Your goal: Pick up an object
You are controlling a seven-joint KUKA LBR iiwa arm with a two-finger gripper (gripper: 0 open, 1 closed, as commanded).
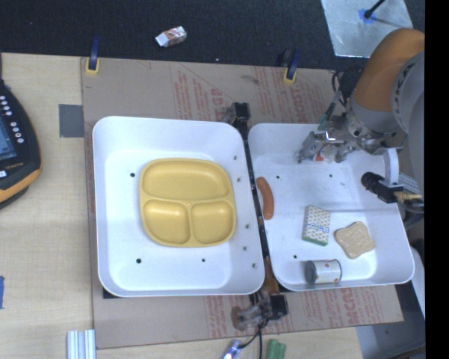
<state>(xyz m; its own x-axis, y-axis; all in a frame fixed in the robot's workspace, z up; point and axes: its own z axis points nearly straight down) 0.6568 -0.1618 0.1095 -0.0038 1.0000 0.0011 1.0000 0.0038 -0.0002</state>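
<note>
My gripper point(326, 149) hangs over the far part of the right bin point(284, 137), near its back wall, with the orange-banded arm point(388, 66) rising behind it. A small reddish-white spot shows just under the gripper; I cannot make out what it is. Lying in the same bin are a brown sausage point(265, 198) by the left wall, a green patterned block point(317, 225), a tan toast-shaped piece point(355, 239) and a small grey can point(323, 271) on its side at the front. All of these lie well in front of the gripper.
The left bin point(112, 200) holds a yellow divided plate point(187, 202). A teach pendant point(4, 144) lies on the bench at far left. Clamps sit between the bins at the back point(240, 113) and the front point(258, 313).
</note>
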